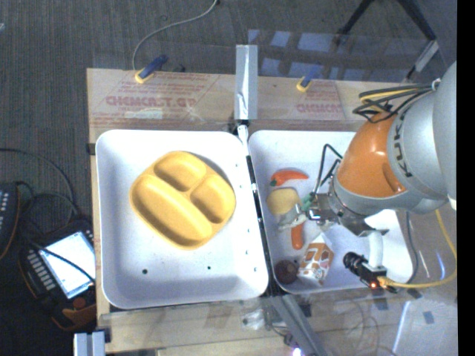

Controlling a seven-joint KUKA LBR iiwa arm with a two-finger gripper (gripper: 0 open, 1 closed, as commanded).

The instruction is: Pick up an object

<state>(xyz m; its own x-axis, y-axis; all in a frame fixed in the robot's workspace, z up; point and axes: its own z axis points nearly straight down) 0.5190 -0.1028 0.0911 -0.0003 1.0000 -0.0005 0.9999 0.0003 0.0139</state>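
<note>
We see 2 white bins, the left one bearing a yellow divided plate. In the right bin lie a red-orange pepper-like piece, a pale yellow lump, an orange stick, a dark brown ball and a carton patterned in white and orange-brown patches. The arm is grey with an orange band.
</note>
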